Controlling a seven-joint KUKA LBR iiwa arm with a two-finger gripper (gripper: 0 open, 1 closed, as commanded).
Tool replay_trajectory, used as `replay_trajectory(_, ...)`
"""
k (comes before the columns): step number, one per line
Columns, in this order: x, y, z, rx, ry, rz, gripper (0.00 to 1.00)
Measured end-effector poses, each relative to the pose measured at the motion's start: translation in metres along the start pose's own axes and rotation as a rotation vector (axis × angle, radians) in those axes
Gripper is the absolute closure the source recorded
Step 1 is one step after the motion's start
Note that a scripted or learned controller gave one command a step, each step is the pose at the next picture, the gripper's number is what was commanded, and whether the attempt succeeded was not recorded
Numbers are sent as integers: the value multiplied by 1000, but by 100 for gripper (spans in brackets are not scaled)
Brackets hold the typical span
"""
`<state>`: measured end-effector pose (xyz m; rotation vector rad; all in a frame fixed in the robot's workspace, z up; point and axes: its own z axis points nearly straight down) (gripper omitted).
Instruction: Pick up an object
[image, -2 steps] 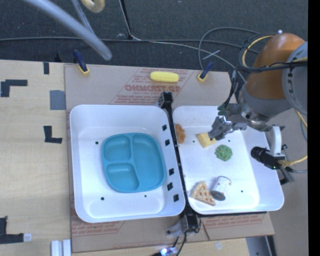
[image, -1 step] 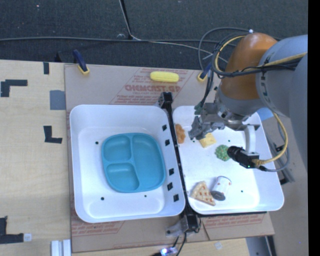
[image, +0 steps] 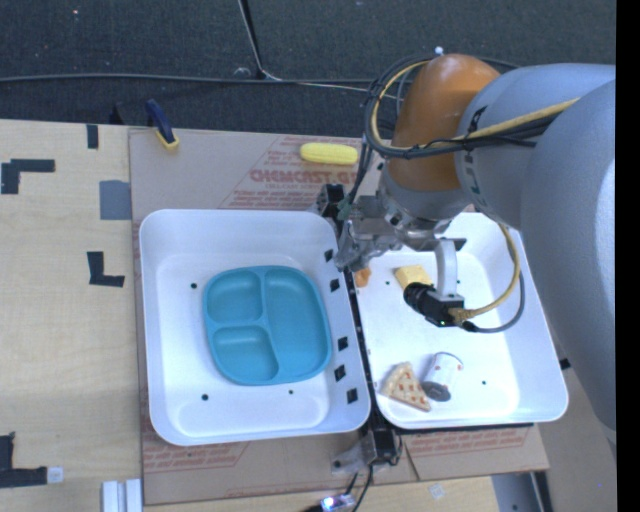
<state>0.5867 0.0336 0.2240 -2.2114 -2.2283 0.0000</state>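
Desk (image: 60, 300) first, far to the pincer's left: taped marks on wood, nothing for us to lift. Nearer, left of the pincer, sits the left bin (image: 165, 245) with a blue tray (image: 267, 325) lying flat in its middle, three compartments, all bare.

Our pincer (image: 352, 262) hangs low over the wall where the two bins meet, at the upper left corner of the right bin (image: 530, 370). The wrist hardware hides the tips, so we cannot tell how the pincer is set, and we see nothing held in it.

Just beside the pincer on its right lie a small orange bit (image: 363, 275) and a yellow block (image: 411, 274). Below it, well apart, a pizza slice (image: 407, 386) touches a small grey-and-white cup (image: 441, 376) near the front wall.

We judge the orange bit or the block the likely target. Risks from here: we may strike the shared bin wall on the way down, being so close to it; the orange bit is small and may slip out sideways; the dangling cable (image: 500, 305) may drag across the block and shove it away.
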Motion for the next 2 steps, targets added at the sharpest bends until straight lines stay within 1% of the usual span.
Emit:
replay_trajectory(1,50,17,11,-1,-2,2,100)
replay_trajectory(2,48,16,11,0,-3,5,0)
